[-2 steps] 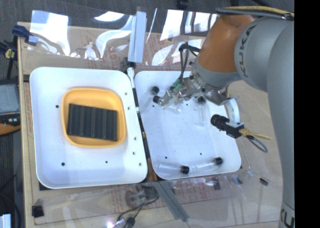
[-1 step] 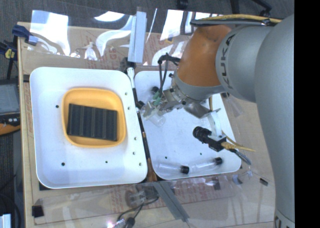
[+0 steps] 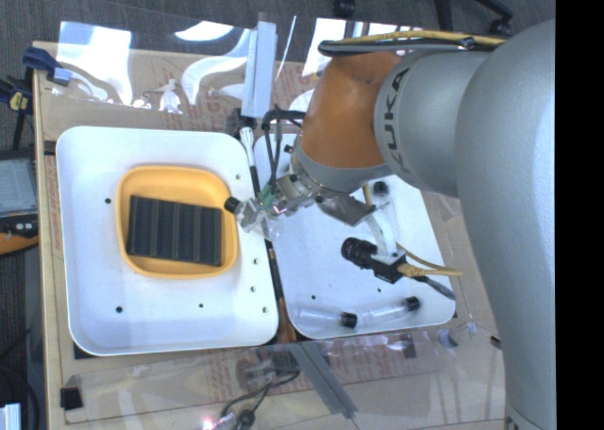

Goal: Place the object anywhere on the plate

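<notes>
Reading left to right. The left bin holds the yellow plate, set a little far of the bin's middle. A dark ribbed block lies flat inside the plate, within the rim on all sides and touching nothing else.

At the plate's right rim sits a small black piece, just beside the tip of the gripper. The gripper hangs over the seam between the two bins. Cannot tell whether the jaws are released or clenched; the tip is too small and cluttered to show. Cannot tell either whether the black piece is between them or merely next to them.

The right bin holds a clear tube with black caps, lying on its side by the near wall, well apart from the gripper.

Judgement: if the ribbed block is the object, the placing looks done and only pulling the arm clear is left. If it is the small black piece, it is at the rim, not yet clearly on the plate.
</notes>
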`<state>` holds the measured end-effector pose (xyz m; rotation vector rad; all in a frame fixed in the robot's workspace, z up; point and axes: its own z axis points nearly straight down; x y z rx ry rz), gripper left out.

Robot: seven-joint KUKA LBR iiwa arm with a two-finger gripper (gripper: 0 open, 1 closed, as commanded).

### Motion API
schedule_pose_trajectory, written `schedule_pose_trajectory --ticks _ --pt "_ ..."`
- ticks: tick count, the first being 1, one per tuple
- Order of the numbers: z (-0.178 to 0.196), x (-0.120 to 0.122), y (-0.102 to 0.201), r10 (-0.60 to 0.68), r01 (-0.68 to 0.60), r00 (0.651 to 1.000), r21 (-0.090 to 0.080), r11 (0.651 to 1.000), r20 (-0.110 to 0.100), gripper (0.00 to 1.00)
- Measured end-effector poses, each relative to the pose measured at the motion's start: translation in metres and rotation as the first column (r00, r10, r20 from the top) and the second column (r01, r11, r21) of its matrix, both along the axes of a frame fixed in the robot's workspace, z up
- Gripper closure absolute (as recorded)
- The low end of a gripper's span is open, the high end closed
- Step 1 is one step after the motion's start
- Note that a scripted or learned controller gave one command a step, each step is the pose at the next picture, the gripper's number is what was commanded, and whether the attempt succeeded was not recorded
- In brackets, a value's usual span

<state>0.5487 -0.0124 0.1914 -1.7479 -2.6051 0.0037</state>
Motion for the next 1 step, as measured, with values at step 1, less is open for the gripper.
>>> schedule_pose_trajectory --ticks 1 --pt "0.0001 0.0 -0.0007 -0.001 0.001 1.0 0.0 1.0 0.0 0.0"
